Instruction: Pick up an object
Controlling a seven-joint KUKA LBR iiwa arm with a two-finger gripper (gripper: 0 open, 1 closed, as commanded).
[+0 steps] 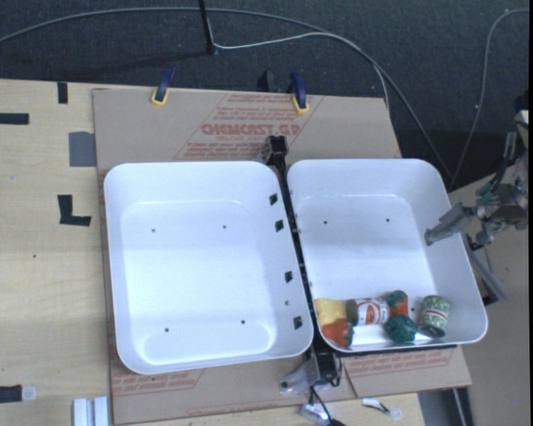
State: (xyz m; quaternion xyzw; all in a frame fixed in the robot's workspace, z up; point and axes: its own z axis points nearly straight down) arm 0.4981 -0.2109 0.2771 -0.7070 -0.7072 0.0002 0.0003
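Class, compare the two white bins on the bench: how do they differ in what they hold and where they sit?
The right bin has a cluster of small objects along its near edge; the left bin's floor looks bare. The right bin lies next to the gripper at its right rim; the left bin lies farther from it. Both are shallow, white and side by side.

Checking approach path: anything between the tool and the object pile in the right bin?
Camera view: just bare white floor of the right bin between the tool and the pile.
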